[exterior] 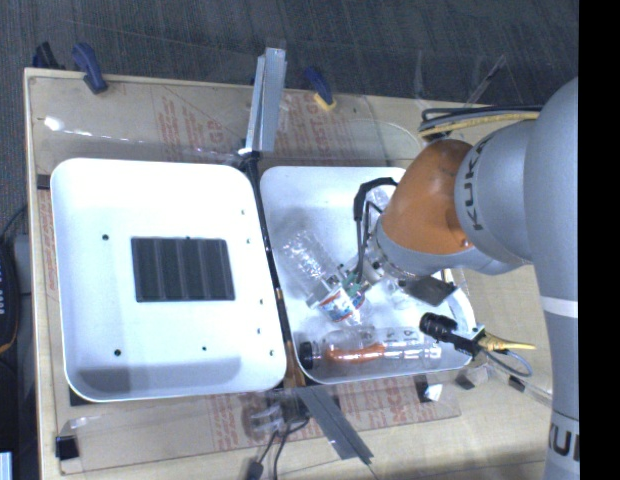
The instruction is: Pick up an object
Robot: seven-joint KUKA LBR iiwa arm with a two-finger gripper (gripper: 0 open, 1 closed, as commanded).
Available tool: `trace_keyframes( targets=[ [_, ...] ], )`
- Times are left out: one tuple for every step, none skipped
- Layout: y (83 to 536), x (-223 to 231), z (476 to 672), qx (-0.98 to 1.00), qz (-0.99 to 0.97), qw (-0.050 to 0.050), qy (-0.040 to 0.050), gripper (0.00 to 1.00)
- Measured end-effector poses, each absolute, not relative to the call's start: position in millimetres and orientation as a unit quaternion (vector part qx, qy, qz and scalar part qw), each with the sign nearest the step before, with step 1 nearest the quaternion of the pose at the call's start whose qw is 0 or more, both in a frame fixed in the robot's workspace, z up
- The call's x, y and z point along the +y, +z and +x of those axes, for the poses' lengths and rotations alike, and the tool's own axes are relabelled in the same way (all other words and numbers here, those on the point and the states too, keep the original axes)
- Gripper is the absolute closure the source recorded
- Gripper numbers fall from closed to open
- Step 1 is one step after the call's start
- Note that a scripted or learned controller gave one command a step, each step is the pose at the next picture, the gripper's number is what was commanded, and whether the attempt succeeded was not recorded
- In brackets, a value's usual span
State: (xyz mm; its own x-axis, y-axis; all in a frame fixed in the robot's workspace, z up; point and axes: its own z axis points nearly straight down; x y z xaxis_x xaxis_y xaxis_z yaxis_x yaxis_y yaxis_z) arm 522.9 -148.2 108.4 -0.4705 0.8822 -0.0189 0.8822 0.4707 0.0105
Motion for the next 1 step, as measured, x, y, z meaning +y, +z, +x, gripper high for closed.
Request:
trace_keyframes(
  targets=[
    [186.5,-110.7,562.4,0.848,0.53,0.0,-0.0001,1.0]
  ],
)
